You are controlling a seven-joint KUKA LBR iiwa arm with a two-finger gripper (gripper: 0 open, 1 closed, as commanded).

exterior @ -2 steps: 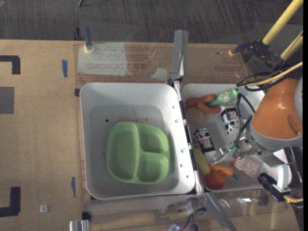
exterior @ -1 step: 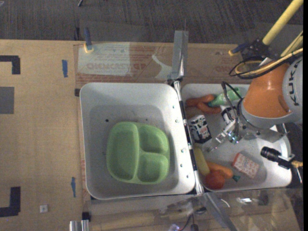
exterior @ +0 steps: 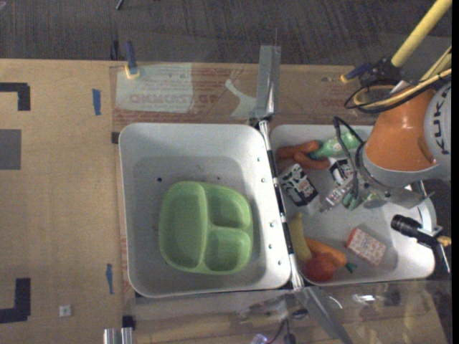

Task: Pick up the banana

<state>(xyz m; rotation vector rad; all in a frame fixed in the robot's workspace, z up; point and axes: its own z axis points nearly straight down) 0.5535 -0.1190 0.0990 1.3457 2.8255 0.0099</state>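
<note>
The banana (exterior: 297,238) lies lengthwise against the left wall of the right bin (exterior: 412,264), near the front, and only a narrow yellow strip of it shows. My gripper (exterior: 343,190) hangs over the middle of that bin, up and to the right of the banana and apart from it. The arm's orange band (exterior: 396,140) sits just above it and hides part of the bin's back right.
Beside the banana lie a carrot (exterior: 328,251) and a red tomato (exterior: 320,268). A small printed box (exterior: 366,244), a black-and-white carton (exterior: 298,183), another carrot (exterior: 297,150) and a green bottle (exterior: 333,147) share the bin. The left bin (exterior: 143,149) holds a green divided plate (exterior: 206,226).
</note>
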